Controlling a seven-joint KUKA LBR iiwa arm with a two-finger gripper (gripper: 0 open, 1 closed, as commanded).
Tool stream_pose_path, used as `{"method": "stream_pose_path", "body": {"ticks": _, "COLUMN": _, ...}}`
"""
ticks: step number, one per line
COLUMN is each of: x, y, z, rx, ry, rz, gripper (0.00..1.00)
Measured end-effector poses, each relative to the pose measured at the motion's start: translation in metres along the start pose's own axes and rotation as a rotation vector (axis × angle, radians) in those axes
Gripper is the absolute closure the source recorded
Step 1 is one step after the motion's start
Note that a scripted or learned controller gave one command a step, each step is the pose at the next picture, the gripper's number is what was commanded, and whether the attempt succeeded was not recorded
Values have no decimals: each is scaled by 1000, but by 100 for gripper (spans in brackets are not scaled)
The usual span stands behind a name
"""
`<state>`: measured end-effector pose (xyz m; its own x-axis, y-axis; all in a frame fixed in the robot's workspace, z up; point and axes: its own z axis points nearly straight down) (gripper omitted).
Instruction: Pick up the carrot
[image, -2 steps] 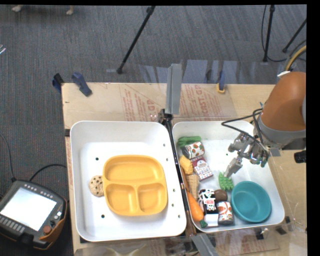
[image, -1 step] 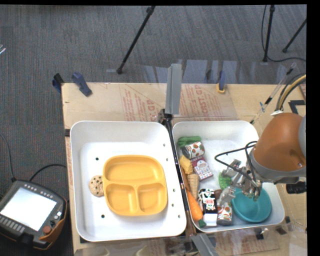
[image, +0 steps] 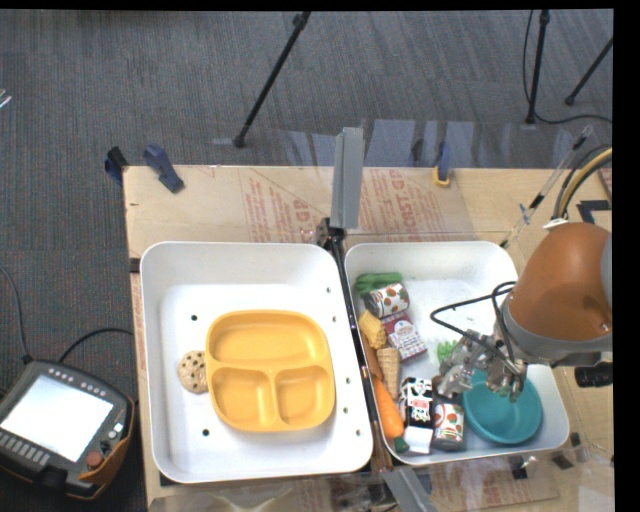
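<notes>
The carrot is orange and lies lengthwise along the left wall of the right bin, near the front, beside a waffle cone. My gripper hangs over the right bin's middle, to the right of the carrot and apart from it, just left of a teal bowl. Its metal wrist and cables hide the fingertips. I see nothing held in it.
The right bin also holds a green item, small cans and cartons, a cow-patterned box and a strawberry carton. The left bin bears a yellow divided plate and a cookie.
</notes>
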<state>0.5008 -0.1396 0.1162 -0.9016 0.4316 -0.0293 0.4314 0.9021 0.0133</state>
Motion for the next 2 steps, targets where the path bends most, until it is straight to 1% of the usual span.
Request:
{"method": "stream_pose_path", "body": {"ticks": 1, "x": -6, "y": -57, "z": -113, "rx": 12, "ry": 17, "rz": -12, "gripper": 100}}
{"method": "stream_pose_path", "body": {"ticks": 2, "x": -44, "y": -57, "z": -86, "rx": 8, "ry": 31, "rz": -276, "gripper": 100}}
